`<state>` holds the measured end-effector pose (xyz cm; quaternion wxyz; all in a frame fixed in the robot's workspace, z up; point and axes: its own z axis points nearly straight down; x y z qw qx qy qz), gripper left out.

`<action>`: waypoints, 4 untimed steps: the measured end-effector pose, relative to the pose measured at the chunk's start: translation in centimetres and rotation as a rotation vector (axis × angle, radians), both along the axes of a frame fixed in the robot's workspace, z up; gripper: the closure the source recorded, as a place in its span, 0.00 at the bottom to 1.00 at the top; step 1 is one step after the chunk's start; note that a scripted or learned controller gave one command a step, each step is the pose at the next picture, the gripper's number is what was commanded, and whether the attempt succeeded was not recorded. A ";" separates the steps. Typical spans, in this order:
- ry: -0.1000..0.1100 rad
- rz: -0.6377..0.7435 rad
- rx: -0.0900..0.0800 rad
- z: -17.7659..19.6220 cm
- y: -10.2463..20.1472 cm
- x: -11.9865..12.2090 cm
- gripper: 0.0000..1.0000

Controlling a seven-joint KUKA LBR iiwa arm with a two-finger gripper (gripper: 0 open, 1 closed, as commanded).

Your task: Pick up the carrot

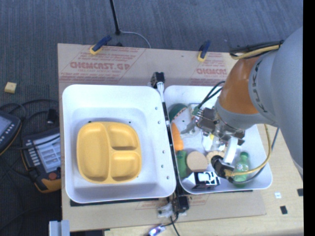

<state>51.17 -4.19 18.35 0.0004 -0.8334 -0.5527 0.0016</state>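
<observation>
Carrot: the carrot (176, 137) lies in the right bin (263, 182), long and orange, close against the left wall of this bin, with its length running along that wall.
Neighbours: a dark green thing (183, 162) is just beside its near end, and a tan round thing (197, 159) is next to that one. A green and white thing (179, 112) lies at its far end.
How it will handle: I judge it to be light and stiff with a smooth skin. It can slip or roll when it is squeezed, but it should not break.
Where to hold: I think the middle of its body is best, closing across the narrow width. The wall side leaves very little room, and this is the difficult part.
End effector: my end effector (212, 131) hangs over the middle of the right bin. My wrist covers it from above, so I cannot tell if it is wide or narrow. I see nothing held in it.
Carrot relative to end effector: the carrot is to its left in the camera view, near but apart, with no contact.
Next move, as I judge: go sideways toward the left wall, then down over the middle of the carrot.
Left bin: the left bin (98, 95) holds a yellow plate (108, 150), well apart from the carrot.
</observation>
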 end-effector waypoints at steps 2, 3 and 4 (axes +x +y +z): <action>0.000 -0.300 -0.001 0.0 0.0 0.4 0.00; -0.001 -0.437 -0.002 0.0 3.5 7.5 0.00; -0.003 -0.136 -0.001 24.4 -0.6 8.6 0.00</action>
